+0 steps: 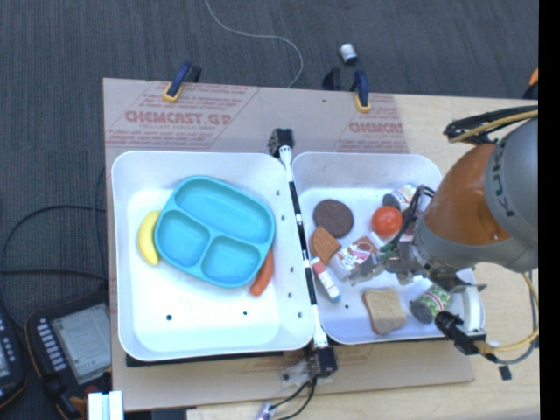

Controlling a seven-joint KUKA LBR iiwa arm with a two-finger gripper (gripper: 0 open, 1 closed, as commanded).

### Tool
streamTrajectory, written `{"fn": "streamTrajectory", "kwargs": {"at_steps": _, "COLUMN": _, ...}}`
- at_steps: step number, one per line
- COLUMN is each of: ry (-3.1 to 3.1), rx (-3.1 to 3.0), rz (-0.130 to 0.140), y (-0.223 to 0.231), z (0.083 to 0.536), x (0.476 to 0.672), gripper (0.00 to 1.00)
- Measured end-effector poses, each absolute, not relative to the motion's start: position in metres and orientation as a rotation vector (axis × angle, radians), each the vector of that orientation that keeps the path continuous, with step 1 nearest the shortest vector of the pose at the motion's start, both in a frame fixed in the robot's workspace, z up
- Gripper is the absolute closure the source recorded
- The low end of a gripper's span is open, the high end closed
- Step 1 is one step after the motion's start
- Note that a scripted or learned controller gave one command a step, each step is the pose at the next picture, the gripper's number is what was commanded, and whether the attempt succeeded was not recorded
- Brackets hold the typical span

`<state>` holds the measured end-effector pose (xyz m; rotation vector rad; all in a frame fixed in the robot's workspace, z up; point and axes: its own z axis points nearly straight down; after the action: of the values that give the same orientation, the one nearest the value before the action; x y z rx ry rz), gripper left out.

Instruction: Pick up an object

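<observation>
Here the grey arm with its orange band point(468, 204) reaches in from the right over the right-hand shallow white bin point(367, 166); its two-finger gripper point(378, 265) is low among the objects near the bin's middle, just beside a small red-and-white printed packet point(357, 254); whether the claw is open, closed or gripping anything cannot be told, since the wrist hides much of it.

The things that could be picked up lie mostly in this right bin: a dark brown round disc point(333, 217) toward the back left; a red tomato-like ball point(386, 220) to its right, close to the arm; a tan waffle-textured wedge point(325, 244) just in front of the disc; a small white tube with a red end point(325, 282) along the left wall; a light brown slice of toy bread point(384, 311) at the front; a small green-labelled can point(432, 304) lying to the right of the bread, partly under the arm.

The left-hand white bin point(131, 261) holds a light blue plastic divided tray point(213, 231), slightly tilted; a yellow toy banana point(147, 237) touches its left edge; an orange carrot-like stick point(262, 276) lies against its right front corner.
</observation>
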<state>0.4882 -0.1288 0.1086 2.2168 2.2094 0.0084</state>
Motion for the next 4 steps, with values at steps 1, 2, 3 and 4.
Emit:
{"fn": "streamTrajectory", "kwargs": {"at_steps": 1, "ry": 2.210, "rx": 2.217, "rz": 0.009, "y": -0.1284, "z": 0.1181, "x": 0.4887, "gripper": 1.00}}
{"fn": "streamTrajectory", "kwargs": {"at_steps": 2, "ry": 2.210, "rx": 2.217, "rz": 0.009, "y": -0.1284, "z": 0.1180, "x": 0.4886, "gripper": 0.00}}
{"fn": "streamTrajectory", "kwargs": {"at_steps": 3, "ry": 2.211, "rx": 2.217, "rz": 0.010, "y": -0.1278, "z": 0.1274, "x": 0.4891, "gripper": 1.00}}
{"fn": "streamTrajectory", "kwargs": {"at_steps": 4, "ry": 2.211, "rx": 2.217, "rz": 0.010, "y": -0.1278, "z": 0.1274, "x": 0.4891, "gripper": 0.00}}
